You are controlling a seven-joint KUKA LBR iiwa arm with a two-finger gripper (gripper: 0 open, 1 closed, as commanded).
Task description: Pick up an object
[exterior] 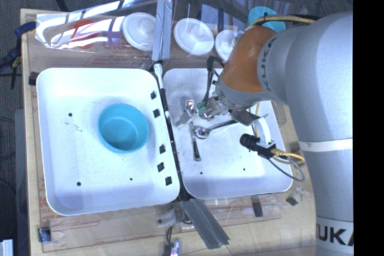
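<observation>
Blue bowl (123, 127) sits well left of the tool (198, 111) (grip state unclear).

The arm's grey body (312, 87) runs off the frame at three o'clock and hides the right bin's (228, 186) far corner toward one o'clock. Beneath the wrist, the gripper (201, 114) sits in a small metallic tangle, perhaps touching a shiny object (196, 144), too fine to resolve.

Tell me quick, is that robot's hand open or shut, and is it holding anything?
Hand: low in the right bin, among metal parts; open, shut or holding something cannot be told.
</observation>
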